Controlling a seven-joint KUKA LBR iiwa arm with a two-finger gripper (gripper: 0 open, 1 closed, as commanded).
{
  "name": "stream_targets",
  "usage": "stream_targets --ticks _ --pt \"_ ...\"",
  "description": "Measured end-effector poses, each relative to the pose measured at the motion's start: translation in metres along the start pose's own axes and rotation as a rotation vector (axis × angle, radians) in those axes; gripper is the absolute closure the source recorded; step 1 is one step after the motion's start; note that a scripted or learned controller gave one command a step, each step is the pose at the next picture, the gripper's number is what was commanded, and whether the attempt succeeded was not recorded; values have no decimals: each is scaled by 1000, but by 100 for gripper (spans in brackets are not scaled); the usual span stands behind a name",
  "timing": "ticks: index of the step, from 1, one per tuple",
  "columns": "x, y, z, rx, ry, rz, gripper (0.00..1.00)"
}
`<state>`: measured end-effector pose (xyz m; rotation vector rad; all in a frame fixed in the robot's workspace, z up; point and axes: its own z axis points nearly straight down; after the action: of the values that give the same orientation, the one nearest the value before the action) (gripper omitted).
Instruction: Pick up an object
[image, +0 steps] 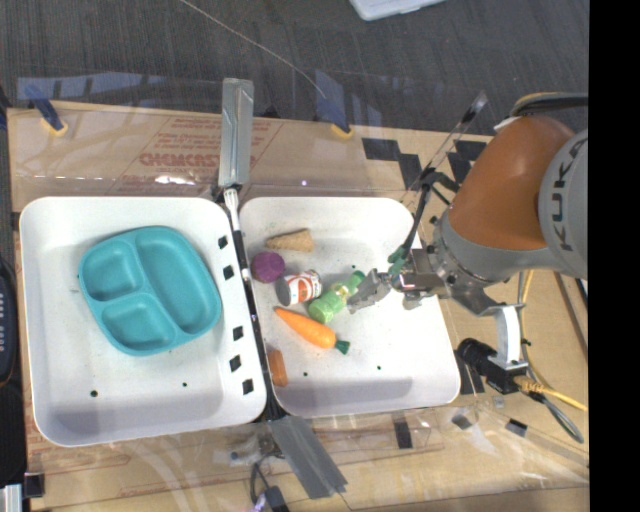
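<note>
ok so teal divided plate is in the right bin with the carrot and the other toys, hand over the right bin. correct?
Not quite. The camera view shows the teal divided plate alone in the left bin. The carrot and the other toys lie in the right bin, and the hand is over the right bin, as you said.

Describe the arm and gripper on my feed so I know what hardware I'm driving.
The arm is a bulky rounded grey body with a broad orange band above the wrist and dark KUKA lettering on its grey shell at the right. The gripper is a small grey metal assembly with a green part beside it. Thin dark cables run up from the wrist area.
</note>
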<state>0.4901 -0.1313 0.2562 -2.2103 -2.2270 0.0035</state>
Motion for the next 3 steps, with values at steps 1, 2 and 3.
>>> stream_targets --ticks 1,2,3 --pt "27 69 142 -29 -7 -200 0" --pt "24 70 131 -32 -11 -202 100" --pt "14 144 160 -2 -1 165 100"
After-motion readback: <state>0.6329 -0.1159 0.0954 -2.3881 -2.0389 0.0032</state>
